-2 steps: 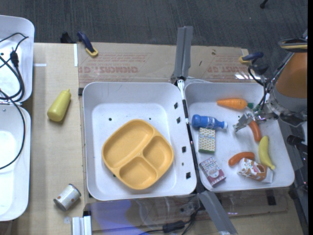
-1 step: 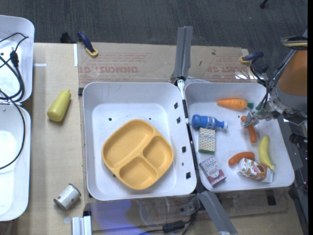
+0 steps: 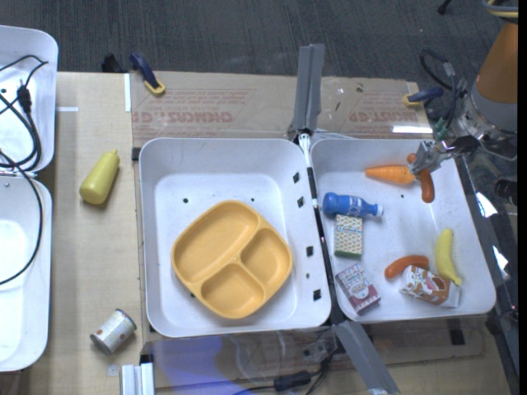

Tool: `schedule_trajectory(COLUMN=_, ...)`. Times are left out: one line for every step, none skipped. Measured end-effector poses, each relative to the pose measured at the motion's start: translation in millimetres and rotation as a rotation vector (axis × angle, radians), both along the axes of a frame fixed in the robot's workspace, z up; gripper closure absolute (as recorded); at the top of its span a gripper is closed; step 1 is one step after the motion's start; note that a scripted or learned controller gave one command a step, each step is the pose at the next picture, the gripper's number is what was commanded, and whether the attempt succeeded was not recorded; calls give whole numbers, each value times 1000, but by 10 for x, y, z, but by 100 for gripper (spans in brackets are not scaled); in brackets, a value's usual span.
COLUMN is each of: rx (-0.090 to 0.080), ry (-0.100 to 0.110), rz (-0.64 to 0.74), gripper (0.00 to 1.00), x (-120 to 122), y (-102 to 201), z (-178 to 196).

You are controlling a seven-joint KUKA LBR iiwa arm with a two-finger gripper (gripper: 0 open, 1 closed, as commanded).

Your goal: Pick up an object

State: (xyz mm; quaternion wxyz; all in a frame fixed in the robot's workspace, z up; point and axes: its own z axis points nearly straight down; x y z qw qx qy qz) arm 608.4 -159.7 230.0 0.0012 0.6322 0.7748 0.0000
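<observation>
The two-finger gripper (image 3: pixel 425 161) hangs over the upper right part of the right-hand shallow white bin (image 3: pixel 387 230), reaching in from the grey arm with its orange band (image 3: pixel 499 72) at the right edge. Whether its fingers are spread or closed cannot be told from this slant (the tips are small and cluttered), and nothing can be made out between them.

Just beside the gripper lies an orange plastic carrot (image 3: pixel 389 174), pointing left, and just below the gripper a small reddish-brown sausage (image 3: pixel 427 188) lies upright along the bin floor. Further left, near the divider, a blue plastic bottle with a white cap end (image 3: pixel 348 206) lies on its side, with a small pale green patterned carton (image 3: pixel 348 236) just below it. Toward the front of the bin sit a dark red and white box (image 3: pixel 357 289), an orange-red sausage (image 3: pixel 405 266), a yellow banana (image 3: pixel 446 256) and a crumpled red and white packet (image 3: pixel 427 286).

The left-hand white bin (image 3: pixel 165 220) holds a yellow three-compartment plastic tray (image 3: pixel 232 258). Outside the bins, on the bench, lie a yellow squeeze bottle (image 3: pixel 100 178) and a small silver can (image 3: pixel 113 331).
</observation>
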Motion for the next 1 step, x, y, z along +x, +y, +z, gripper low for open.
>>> schedule_trajectory(rx=0, ry=2, rz=-49, gripper=100, x=-126, y=217, z=535)
